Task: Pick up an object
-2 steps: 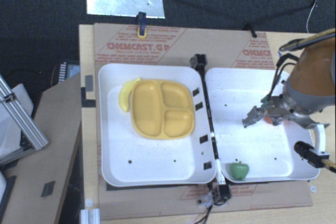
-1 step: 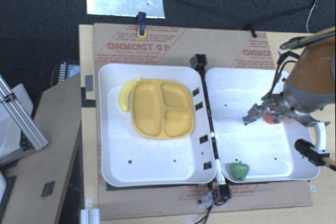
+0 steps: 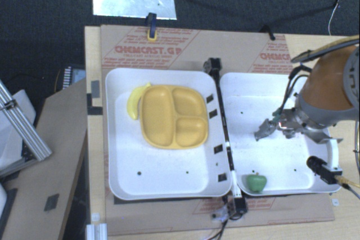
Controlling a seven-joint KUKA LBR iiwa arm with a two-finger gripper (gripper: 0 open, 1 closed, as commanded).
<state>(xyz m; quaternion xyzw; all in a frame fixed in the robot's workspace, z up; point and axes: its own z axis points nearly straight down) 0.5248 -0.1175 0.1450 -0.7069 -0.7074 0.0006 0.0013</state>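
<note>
A dark carpeted floor (image 3: pixel 45 3) is seen behind the counter (image 3: pixel 191 45), on which a sheet of printed cardboard is laid beneath two shallow white bins. The left bin (image 3: pixel 121 177) is largely taken up by a yellow divided plate (image 3: pixel 171 116), with a banana (image 3: pixel 133 103) tucked against the plate's left edge, partly hidden under it. The grey arm (image 3: pixel 332 90) with its orange band is reached in from the right over the right bin (image 3: pixel 247 93), and the jaws (image 3: pixel 264 131) are held low above the bin's bare middle; whether they are wide or narrow cannot be told. A small green apple (image 3: pixel 256 182) is found at the right bin's near-left corner, well apart from the jaws, with nothing lying between them.
</note>
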